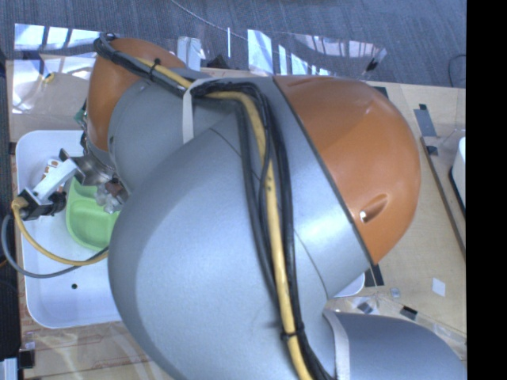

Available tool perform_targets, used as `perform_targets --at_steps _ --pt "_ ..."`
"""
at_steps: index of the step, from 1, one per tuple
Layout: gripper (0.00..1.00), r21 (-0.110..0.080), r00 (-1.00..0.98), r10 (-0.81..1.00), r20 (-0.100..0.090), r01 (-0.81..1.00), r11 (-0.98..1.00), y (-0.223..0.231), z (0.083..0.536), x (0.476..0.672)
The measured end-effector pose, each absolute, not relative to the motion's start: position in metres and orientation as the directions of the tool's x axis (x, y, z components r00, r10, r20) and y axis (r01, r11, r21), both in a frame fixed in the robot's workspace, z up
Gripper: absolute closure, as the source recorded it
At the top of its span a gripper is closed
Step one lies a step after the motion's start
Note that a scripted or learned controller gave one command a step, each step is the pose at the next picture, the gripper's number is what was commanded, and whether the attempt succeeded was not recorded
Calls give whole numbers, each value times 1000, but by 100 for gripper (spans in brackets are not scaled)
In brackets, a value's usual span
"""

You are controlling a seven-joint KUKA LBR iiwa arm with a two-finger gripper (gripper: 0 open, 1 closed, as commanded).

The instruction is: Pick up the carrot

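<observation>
One arm (238, 236) blocks most of the two bins, leaving one white bin (47, 299) with one green object (85, 216) beside the gripper (95, 182), grip state indiscernible.

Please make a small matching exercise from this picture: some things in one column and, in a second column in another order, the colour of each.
Things:
1. bin
2. bowl-like object in the bin
3. cable running along the arm
4. band on the arm

Colours:
a. orange
b. white
c. yellow
d. light green

Pairs: 1-b, 2-d, 3-c, 4-a
</observation>
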State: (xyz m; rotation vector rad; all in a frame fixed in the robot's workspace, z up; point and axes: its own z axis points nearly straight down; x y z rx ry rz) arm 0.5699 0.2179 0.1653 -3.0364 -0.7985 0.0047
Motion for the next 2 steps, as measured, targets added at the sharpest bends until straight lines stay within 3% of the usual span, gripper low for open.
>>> perform_targets --at_steps 1,2 --pt "100 -4 944 330 13 330 -944 211 98 504" --pt "100 -5 942 334 9 334 -942 132 97 520"
